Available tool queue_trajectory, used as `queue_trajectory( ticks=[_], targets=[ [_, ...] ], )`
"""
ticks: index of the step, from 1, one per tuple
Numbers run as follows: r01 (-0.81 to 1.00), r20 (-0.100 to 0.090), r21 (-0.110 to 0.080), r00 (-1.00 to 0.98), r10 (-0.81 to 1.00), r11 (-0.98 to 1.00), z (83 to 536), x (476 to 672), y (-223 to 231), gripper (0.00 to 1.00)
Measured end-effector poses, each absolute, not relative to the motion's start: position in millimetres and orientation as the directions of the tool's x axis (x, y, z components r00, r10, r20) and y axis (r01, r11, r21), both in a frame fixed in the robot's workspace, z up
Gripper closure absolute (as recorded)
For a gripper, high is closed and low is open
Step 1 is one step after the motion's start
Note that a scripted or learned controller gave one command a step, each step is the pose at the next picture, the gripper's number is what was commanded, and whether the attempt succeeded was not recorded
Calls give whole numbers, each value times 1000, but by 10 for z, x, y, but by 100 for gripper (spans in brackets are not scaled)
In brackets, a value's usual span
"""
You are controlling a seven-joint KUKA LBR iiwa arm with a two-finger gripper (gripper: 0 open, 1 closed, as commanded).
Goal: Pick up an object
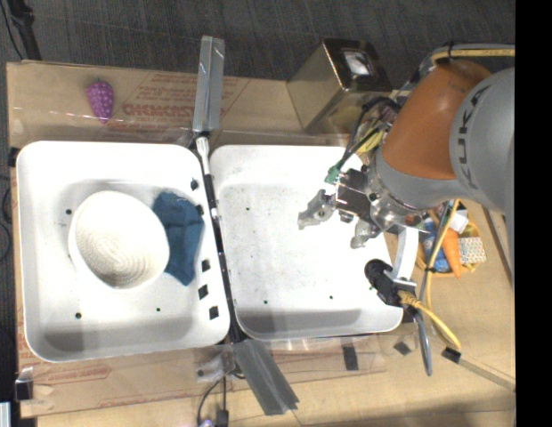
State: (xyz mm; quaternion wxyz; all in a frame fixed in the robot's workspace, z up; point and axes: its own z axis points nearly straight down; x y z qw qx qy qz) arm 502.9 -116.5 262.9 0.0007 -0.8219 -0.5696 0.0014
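Objects, a white woven dome [118, 238] touching a blue cloth [181, 235], are lying in the left bin [44, 327]; we are seeing the gripper [334, 222] hanging spread at centre-right, holding nothing.

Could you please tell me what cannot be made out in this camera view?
- Gripper: too small and blurred to judge its state.
- Blue cloth: its left edge tucks behind the white hat.
- Items by the right bin, under the arm: partly hidden, unidentifiable.
- Purple object: too small to identify.
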Motion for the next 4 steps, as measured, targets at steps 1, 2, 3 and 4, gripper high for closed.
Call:
queue_trajectory(
  ticks=[1, 2, 3, 4],
  targets=[
    [892, 3, -2, 452, 892, -452, 922, 4774, -1119, 0],
    [808, 1, -1, 589, 808, -589, 2632, 4782, -1546, 0],
    [758, -1, -4, 652, 758, -652, 3426, 5447, -1875, 0],
    [781, -1, -4, 625, 781, -625, 3441, 6472, -1979, 0]
  ],
)
